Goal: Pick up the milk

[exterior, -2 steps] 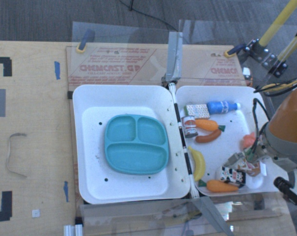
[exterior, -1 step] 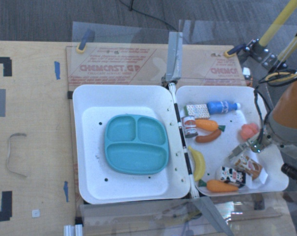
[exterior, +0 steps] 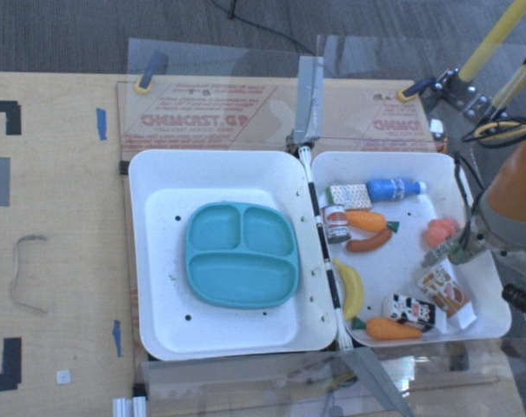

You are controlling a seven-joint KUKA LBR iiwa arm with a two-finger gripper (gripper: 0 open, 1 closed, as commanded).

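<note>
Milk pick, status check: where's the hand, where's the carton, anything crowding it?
Hand low over right bin, empty. Milk lying near front wall, untouched. Carrot against it, snack packet alongside.

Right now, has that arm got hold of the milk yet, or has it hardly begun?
Hardly begun. Done: the arm has reached into the right bin, with its gripper low near the pink toy. In hand: nothing I can see; the milk, a small cow-patterned carton, lies at the bin's front beside a carrot, apart from the gripper. Left: moving over the carton, gripping it and lifting.

Wooden bench point(exterior: 63, 189) bears two white bins point(exterior: 149, 233).
</note>
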